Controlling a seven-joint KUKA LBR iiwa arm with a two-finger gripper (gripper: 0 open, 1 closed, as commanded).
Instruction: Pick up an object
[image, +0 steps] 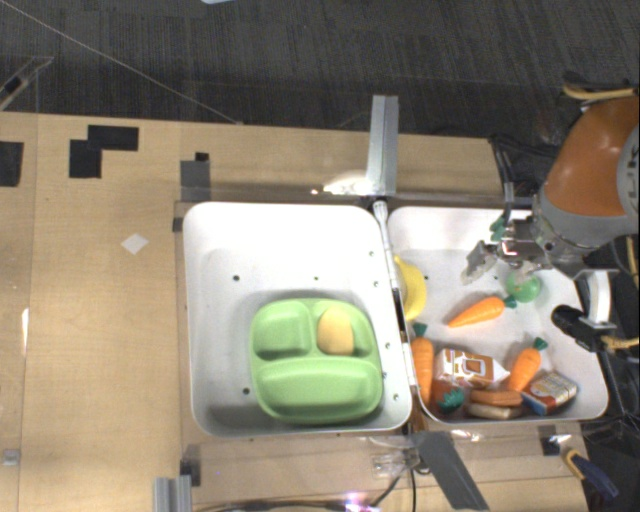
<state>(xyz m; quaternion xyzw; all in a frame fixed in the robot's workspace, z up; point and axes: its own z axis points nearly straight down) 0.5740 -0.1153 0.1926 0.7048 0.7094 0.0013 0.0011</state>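
I am wearing a rounded orange band (588, 165) over grey casing, and my end effector (503, 255) is showing metal parts with black cables trailing.

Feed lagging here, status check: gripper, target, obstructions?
Gripper above right bin, nothing seen between fingers. Orange carrot just below. Green object beside it.

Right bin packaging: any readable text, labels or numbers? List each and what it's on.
No text can be read.
Orange-and-white carton: printed front, too blurred to read.
Small box in the right bin: coloured print, too small to read.
Green tray and carrots: no markings visible.
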